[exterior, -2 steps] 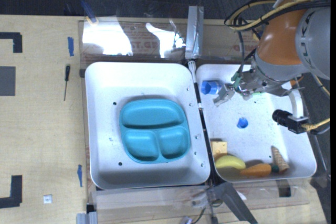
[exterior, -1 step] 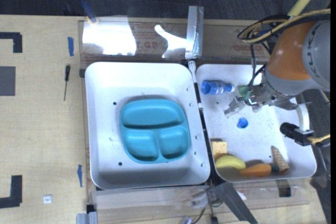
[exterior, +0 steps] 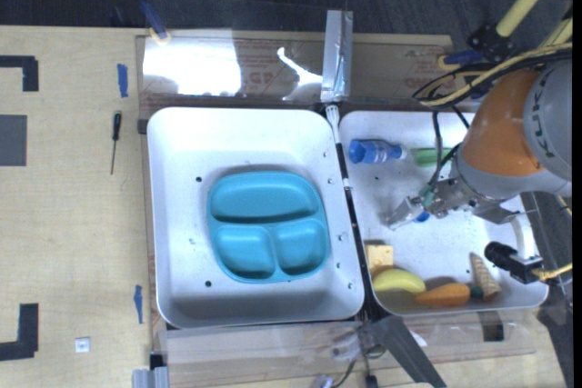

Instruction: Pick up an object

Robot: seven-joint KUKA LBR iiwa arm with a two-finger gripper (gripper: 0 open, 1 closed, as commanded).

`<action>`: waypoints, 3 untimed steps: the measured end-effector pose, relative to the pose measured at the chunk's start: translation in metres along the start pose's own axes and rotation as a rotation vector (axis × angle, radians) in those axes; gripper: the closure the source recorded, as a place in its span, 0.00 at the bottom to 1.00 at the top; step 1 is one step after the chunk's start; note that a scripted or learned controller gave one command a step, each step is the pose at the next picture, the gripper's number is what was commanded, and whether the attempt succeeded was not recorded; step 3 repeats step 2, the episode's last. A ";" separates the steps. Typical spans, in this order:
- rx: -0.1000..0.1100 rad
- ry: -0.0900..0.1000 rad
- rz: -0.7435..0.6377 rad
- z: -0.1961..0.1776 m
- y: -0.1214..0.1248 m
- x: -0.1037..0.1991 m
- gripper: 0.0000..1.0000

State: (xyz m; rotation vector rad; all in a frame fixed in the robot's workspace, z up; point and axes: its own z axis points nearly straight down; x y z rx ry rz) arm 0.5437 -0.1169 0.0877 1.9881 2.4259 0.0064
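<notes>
Two white bins side by side on a tabletop [exterior: 64, 223]. Gripper [exterior: 405, 213] low in right bin [exterior: 400, 182], finger state impossible to tell. Near front wall: banana [exterior: 397, 282], carrot [exterior: 443, 293]; blue bottle [exterior: 373, 152] at back.

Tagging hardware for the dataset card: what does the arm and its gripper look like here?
The arm is a rounded grey body with a broad orange band above the wrist. A thin dark cable runs down alongside it toward the wrist. The gripper is small, metallic grey, with a bit of blue near its tip. No readable markings can be made out at this resolution.
</notes>
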 end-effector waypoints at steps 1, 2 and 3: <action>0.000 -0.001 0.029 0.001 0.027 -0.015 0.00; -0.006 -0.005 0.026 -0.012 0.029 -0.015 1.00; -0.006 -0.005 0.026 -0.012 0.029 -0.015 1.00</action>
